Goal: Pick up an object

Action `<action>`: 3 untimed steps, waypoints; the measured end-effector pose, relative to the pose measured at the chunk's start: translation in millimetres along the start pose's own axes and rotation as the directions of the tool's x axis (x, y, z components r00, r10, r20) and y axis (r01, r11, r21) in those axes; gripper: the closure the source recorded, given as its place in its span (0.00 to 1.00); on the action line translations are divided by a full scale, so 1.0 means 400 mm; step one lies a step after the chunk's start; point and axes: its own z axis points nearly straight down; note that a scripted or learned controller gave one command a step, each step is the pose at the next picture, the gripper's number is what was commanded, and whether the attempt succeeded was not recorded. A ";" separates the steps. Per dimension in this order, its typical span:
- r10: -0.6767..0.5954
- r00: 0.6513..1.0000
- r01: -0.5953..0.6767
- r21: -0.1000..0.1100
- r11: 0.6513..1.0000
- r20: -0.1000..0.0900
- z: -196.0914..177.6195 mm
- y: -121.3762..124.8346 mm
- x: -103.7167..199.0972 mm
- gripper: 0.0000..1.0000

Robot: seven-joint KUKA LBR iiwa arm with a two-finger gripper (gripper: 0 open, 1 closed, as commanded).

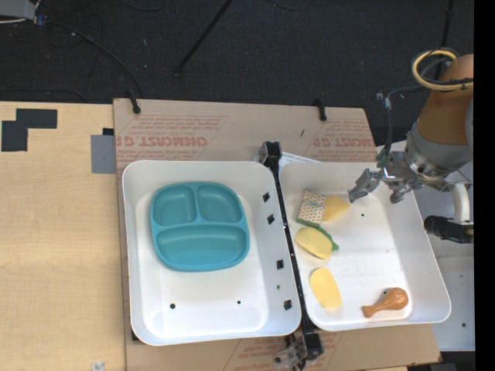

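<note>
Gripper [380, 185] beside yellow piece [336, 208] (apart)

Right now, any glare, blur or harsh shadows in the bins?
Camera view: even, soft lighting; the white bins look bright, without harsh glare; the teal divided plate shows a mild sheen; the gripper is slightly soft; the drumstick toy casts a faint shadow.

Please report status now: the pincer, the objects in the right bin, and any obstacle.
Pincer open, holding nothing, above right bin far edge. Nearest object: yellow piece beside patterned sponge. Path looks clear.
</note>
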 end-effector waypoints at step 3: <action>0.002 1.000 -0.002 -0.001 1.000 -0.001 0.228 -0.008 0.013 1.00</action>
